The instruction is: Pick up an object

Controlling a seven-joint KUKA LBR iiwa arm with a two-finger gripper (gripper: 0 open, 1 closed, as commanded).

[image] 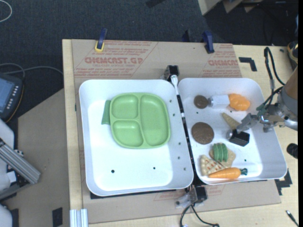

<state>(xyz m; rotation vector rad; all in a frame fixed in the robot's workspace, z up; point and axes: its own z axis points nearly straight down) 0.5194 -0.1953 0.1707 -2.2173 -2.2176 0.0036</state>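
Two white bins (94,174) on paper-covered bench (142,53), dark carpet (71,8) beyond; fingers (248,122) (grip unclear) over right bin (270,160).

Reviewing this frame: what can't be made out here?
- Camera view: arm, cut off by the right edge.
- Camera view: dark green thing, mostly hidden under the green plate.
- Camera view: pale item beside the orange toy, too washed out against the right bin to identify.

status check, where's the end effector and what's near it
End effector over right bin, beside the cone. Grip state unclear. Brown disc and carrot lie close by.
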